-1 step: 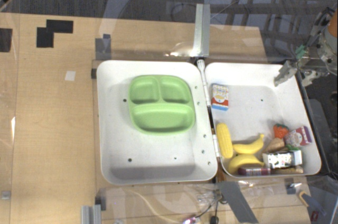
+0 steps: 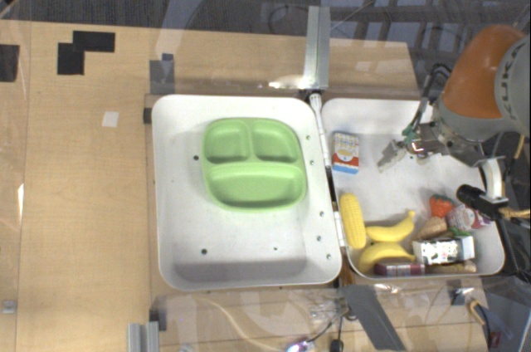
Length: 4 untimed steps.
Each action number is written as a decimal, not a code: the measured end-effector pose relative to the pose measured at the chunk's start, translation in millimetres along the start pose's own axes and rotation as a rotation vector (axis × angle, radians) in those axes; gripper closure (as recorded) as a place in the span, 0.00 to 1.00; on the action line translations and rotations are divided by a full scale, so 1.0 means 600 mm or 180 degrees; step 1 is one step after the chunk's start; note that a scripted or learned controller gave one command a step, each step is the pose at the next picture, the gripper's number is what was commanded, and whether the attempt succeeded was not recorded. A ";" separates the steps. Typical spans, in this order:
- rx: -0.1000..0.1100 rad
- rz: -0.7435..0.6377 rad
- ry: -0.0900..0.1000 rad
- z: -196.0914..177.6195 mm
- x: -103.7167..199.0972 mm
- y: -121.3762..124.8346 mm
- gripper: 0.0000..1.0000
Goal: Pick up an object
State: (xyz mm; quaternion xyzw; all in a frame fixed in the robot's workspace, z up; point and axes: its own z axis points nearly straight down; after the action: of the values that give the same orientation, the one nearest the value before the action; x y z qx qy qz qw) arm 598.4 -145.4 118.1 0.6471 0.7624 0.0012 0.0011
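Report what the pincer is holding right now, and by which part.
Nothing is held. The pincer hangs open over a bare part of the right bin, apart from the small carton and the corn cob.

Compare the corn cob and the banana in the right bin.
The yellow corn cob is straight and lies lengthwise along the bin's left wall; the yellow banana is curved and lies crosswise. The cob's surface looks bumpy, the banana's smooth. Both are yellow, lie side by side and are ungripped.
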 end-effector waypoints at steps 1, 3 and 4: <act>-0.0022 -0.0037 -0.0006 0.050 0.068 0.129 0.00; -0.0037 0.0032 -0.0006 0.044 0.106 -0.033 0.00; -0.0040 -0.0342 -0.0003 0.045 0.090 -0.022 0.00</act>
State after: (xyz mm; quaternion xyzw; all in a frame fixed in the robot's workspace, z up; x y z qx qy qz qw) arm 576.7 -94.4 91.2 0.6051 0.7961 0.0056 0.0056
